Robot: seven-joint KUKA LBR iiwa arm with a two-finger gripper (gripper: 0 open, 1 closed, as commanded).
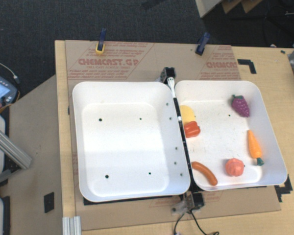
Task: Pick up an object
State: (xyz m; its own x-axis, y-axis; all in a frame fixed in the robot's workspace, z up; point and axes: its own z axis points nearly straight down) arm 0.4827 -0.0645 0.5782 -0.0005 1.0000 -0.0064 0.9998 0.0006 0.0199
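Pincer state, apart or together, cannot be told at this moment, and no object is lifted: every piece lies flat on a bin floor, so I judge the pick to be at its very start, with the choice of target and the approach yet to come. All the candidates sit in the right-hand shallow white plastic bin. A purple toy bunch of grapes lies near its far right corner, well apart from the rest. A slim orange toy carrot lies along the right wall, and just beside its lower end is a round pinkish-red toy fruit. A curved orange-red toy sausage lies near the front left corner. A yellow rounded toy piece and a small red toy piece lie together against the left wall, touching or nearly so. The left-hand shallow white plastic bin has a bare white floor marked with four small dark dots. The next move calls for a descent from above onto one piece with room on both sides. The grapes or the round fruit look the easiest. The yellow and red pair crowd the wall and each other, which could block a clean close, and the carrot is close to the rim.
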